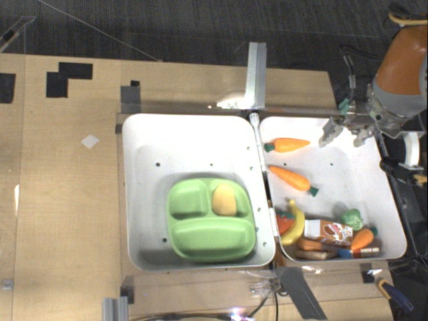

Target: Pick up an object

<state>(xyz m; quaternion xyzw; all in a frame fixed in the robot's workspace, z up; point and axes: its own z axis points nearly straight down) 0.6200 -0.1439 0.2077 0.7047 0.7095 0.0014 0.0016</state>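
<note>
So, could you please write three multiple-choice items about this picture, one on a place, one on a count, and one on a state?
1. Where does the yellow, lemon-like fruit lie?
A. In the green tray's upper right compartment
B. In the right bin's far corner
C. On the wooden bench

2. How many carrots lie apart from the pile, in the right bin's upper half?
A. None
B. Two
C. Five

3. What is the end effector's state?
A. Gripping a carrot
B. Pressed into the green tray
C. Holding nothing, above the right bin's far edge

Answers:
1. A: the yellow fruit sits in the upper right compartment of the green tray, in the left bin.
2. B: one carrot lies near the far wall and a second carrot below it, in the right bin.
3. C: the end effector has nothing between its fingers.
</note>
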